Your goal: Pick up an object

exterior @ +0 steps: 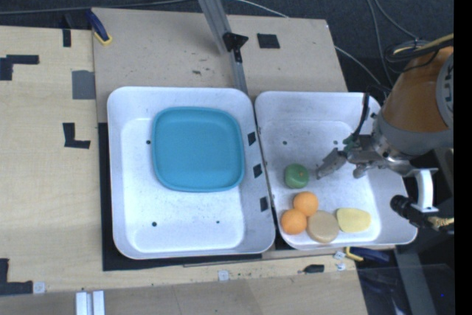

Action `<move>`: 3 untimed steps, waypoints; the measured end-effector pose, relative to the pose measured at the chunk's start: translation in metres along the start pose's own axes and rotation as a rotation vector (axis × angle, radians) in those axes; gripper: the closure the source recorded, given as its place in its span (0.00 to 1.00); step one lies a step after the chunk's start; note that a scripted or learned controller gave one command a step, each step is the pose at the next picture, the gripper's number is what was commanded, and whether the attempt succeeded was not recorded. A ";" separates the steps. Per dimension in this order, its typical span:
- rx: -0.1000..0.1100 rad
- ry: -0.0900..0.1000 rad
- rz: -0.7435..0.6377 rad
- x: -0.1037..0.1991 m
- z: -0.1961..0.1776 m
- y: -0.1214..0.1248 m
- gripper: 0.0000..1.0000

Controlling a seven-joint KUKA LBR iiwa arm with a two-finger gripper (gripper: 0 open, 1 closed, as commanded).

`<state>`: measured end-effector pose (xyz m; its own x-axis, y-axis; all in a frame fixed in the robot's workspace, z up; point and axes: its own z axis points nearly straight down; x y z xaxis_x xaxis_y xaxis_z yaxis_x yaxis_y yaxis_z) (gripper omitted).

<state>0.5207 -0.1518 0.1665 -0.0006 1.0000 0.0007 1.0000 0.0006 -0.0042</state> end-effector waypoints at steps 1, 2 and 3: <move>0.000 0.000 0.000 0.000 0.042 0.000 0.00; -0.005 -0.002 0.000 0.000 0.078 0.000 0.00; -0.008 -0.003 0.001 -0.001 0.066 0.001 1.00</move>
